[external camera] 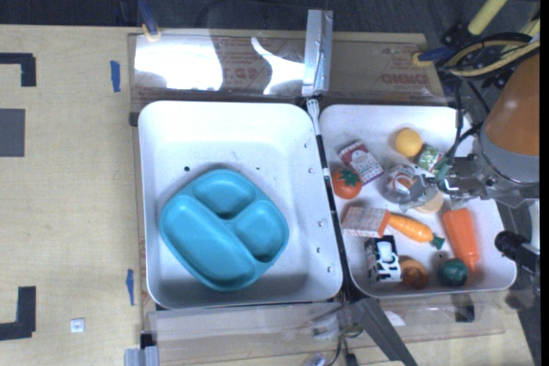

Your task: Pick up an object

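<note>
Pale wooden desk (60, 210) stretches wide, black angle marks on its left side, blue tape tabs (115, 75) near the bins. Two shallow white bins sit on it, touching side by side: left bin (163, 133) and right bin (497, 274). Behind them, a clear glossy panel (214, 60) catches glare.

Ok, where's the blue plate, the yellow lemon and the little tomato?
blue plate (225, 227): camera view, middle ridge between its compartments.
yellow lemon (408, 141): camera view, centre of its rind.
little tomato (347, 183): camera view, its red body.
</note>
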You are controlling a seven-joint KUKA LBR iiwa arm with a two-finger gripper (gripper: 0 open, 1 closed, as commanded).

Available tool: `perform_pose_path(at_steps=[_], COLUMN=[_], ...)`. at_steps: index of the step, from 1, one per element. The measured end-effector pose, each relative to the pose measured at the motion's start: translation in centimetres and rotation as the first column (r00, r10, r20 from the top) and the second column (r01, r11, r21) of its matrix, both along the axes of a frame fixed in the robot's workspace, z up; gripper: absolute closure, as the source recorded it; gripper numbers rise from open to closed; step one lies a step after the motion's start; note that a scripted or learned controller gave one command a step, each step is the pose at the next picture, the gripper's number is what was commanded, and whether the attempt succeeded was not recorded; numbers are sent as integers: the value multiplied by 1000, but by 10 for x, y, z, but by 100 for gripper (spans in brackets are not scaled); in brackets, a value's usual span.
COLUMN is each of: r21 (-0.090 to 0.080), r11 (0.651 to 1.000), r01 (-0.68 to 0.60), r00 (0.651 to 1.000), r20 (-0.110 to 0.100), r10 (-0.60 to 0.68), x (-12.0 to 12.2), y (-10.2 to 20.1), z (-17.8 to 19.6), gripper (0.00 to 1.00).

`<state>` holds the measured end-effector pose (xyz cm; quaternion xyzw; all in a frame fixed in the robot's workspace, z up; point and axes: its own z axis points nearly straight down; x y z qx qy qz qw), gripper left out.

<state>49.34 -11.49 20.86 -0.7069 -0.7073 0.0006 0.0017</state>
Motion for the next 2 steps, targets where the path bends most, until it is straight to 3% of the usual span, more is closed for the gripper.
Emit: perform_pose_path(at_steps=[1,2], r21=[-3,-1], r11=[997,999], r01=[-79,46], r00=[997,999], r20=[8,10], r10=[79,-46], x=[-10,93], y=[1,35], z=[-113,-21], gripper=[0,0])
